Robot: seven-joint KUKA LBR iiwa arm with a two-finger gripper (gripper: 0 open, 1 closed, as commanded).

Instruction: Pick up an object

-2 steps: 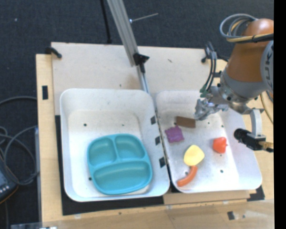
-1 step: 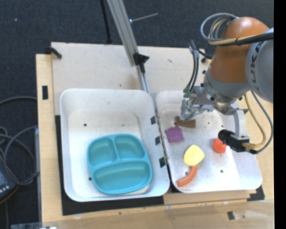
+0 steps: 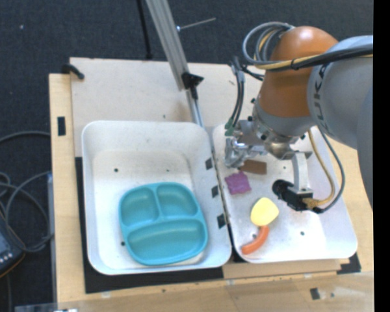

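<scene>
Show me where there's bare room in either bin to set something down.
Left white bin: bare floor behind the teal divided tray. Right white bin: bare floor right of the yellow lump and orange curved stick. Crowded beside the gripper: purple block, brown block.

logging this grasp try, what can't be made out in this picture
- brown block: camera view, far edge hidden under the gripper
- right bin: camera view, far corner covered by the arm
- orange piece: camera view, upper end hidden by the yellow piece, too small to name
</scene>
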